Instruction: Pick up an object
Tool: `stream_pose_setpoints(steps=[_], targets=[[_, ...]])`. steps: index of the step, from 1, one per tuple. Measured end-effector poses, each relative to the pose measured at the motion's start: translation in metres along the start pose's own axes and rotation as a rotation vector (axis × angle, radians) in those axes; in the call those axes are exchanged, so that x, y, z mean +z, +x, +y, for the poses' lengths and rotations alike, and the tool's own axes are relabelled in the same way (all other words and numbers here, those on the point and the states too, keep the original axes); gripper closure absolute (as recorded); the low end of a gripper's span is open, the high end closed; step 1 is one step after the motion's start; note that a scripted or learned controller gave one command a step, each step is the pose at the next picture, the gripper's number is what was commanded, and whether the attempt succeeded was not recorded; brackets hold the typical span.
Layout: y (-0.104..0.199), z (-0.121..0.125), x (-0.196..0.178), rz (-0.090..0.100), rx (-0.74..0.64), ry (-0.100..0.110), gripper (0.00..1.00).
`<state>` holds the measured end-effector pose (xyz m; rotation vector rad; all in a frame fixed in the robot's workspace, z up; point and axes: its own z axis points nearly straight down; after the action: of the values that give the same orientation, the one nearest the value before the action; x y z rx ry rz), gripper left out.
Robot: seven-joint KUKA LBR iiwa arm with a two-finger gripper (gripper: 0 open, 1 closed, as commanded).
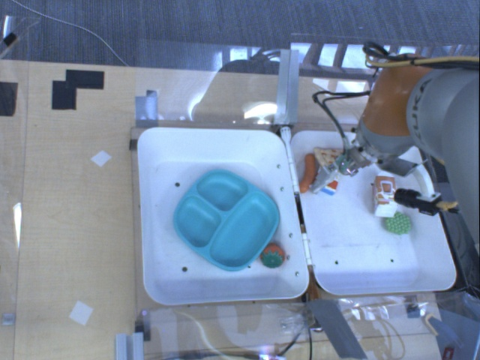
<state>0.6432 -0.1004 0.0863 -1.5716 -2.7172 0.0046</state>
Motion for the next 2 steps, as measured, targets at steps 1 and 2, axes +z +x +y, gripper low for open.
stream_pose_setpoints(steps=[1, 2], targets=[[0.000, 0.002, -0.012, -0.003, -0.003, -0.004, 1.00], [0.043, 0.055, -0.101, -0.004, 0.181, -0.010, 1.00]])
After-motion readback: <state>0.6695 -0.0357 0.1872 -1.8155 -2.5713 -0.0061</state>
